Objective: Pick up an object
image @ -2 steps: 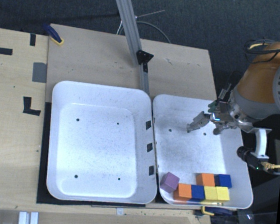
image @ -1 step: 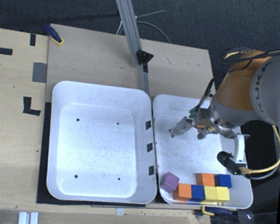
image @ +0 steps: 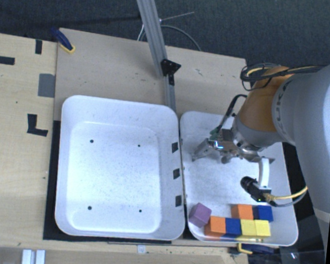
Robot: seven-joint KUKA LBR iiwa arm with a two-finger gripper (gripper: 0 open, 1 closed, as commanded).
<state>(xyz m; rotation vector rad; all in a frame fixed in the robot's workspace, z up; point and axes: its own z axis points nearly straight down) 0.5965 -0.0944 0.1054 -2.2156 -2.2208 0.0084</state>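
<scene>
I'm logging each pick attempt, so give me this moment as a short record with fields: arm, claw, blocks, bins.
arm: reaches in from the right, over the right bin
claw: above the right bin's upper half, nothing seen between its fingers
blocks: purple block, two orange, two blue and two yellow blocks clustered at the right bin's near edge
left bin: white, speckled
picked: not yet

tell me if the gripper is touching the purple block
Apart. The camera view shows the gripper up in the right bin, with bare white floor between it and the purple block at the near edge.
</scene>
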